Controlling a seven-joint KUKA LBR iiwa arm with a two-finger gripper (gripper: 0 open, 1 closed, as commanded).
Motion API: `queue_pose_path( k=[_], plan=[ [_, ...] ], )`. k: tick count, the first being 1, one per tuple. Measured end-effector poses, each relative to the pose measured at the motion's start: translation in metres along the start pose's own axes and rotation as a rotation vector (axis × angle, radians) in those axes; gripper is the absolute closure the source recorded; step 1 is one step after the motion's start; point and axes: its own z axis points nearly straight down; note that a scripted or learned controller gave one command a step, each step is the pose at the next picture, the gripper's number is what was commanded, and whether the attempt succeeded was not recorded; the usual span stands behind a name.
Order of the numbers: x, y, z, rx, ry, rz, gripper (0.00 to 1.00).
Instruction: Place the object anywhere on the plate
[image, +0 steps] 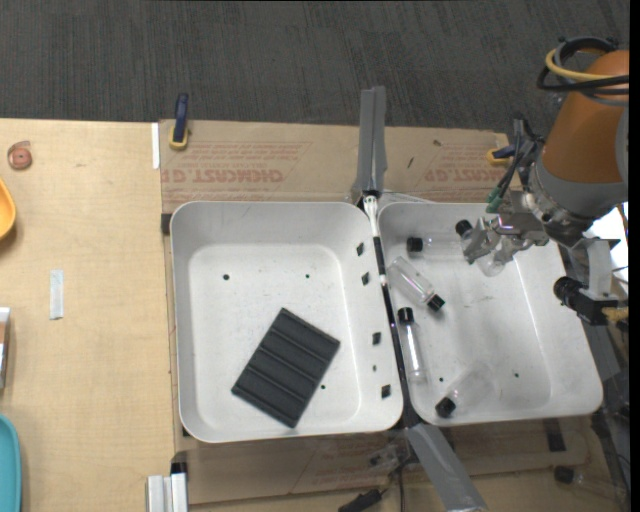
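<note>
The grey arm with its orange band (588, 120) reaches in at 2 o'clock, and its end effector (492, 248) hangs over the upper part of the right shallow white bin (560, 400). Whether the end effector is wide, narrow or holding anything, I cannot tell; a clear blurred shape sits at its tip. In that bin lie several clear plastic tubes with black caps: 1 (415, 281) at 10 o'clock of the bin, 1 (411, 345) along its left wall at 9 o'clock, 1 (455, 392) at 7 o'clock. The left shallow white bin (200, 240) holds a dark grey ribbed rectangular plate (287, 366), lying flat and tilted, toward 5 o'clock. Both bins rest on the tan bench (90, 250).
</note>
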Motion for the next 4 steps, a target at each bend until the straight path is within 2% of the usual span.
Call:
queue_pose_path(
  k=[1,2,3,4],
  plan=[
    [0.039,0.017,-0.050,-0.004,-0.001,-0.479,1.00],
    [0.097,0.024,-0.128,-0.005,-0.002,-0.787,1.00],
    [0.158,0.036,-0.149,-0.006,-0.002,-1.012,1.00],
    [0.193,0.064,-0.162,-0.006,-0.002,-1.229,1.00]
  ],
)
